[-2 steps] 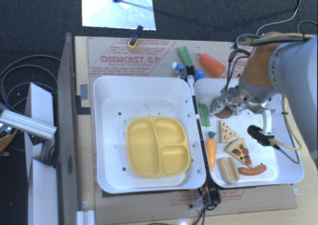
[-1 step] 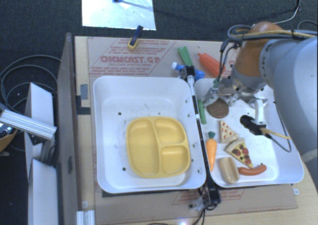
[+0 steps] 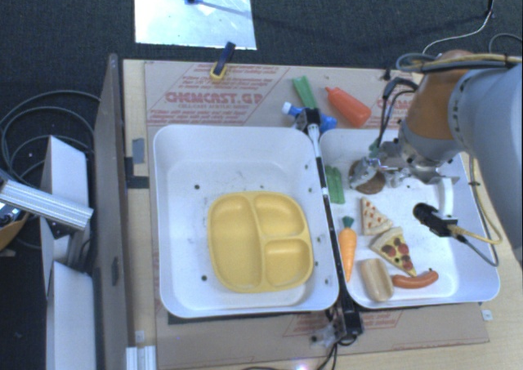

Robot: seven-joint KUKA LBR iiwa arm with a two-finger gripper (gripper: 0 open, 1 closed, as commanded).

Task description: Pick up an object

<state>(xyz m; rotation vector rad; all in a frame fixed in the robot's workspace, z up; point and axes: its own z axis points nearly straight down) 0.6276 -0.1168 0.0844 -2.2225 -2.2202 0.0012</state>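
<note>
— Nearest us lie the bun (image 3: pixel 376 278) and the sausage (image 3: pixel 414 280), at the six o'clock edge of the right bin (image 3: pixel 482 283). Where do we stand?

— Our gripper (image 3: pixel 366 173) hangs low at the bin's ten o'clock, right over a small brown piece (image 3: pixel 373 186). Whether it is spread or pinching anything, we cannot tell; the wrist hides that.

— So the brown piece is our likely target?

— We judge so. Just beside it at nine o'clock lies a green stick (image 3: pixel 334 185), hard against the bin wall. At six o'clock sits a pizza slice (image 3: pixel 374 217), then a second slice (image 3: pixel 396 250), with the carrot (image 3: pixel 348 252) at seven.

— What worries us?

— The brown piece looks low and rounded, so we may close above it and lift nothing. If we come down off-centre, we could nudge it toward the green stick or the wall, or clip the near slice instead.
</note>
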